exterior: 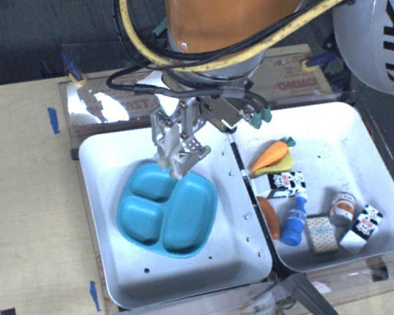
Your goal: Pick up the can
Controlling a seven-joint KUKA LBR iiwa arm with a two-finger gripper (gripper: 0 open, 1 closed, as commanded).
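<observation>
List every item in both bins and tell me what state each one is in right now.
Gripper: over the left bin, above the blue plate's upper rim, holding nothing visible.
Blue divided plate: flat, right side up, nothing in it.
Can: in the right bin, tilted, ungrasped.
Carrot: lying flat.
Blue bottle: on its side, cap on.
Sausage: lying along the left wall of its bin.
Cow-print cartons: tipped over.

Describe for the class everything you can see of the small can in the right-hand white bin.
The small can with a red-and-white label lies tilted in the right-hand white bin, near its lower right corner. Its pale, metallic-looking end faces up and left. It sits beside the black-and-white patterned carton and close to the small grey-and-yellow box; whether it touches them is unclear. The gripper is over the other bin.
</observation>
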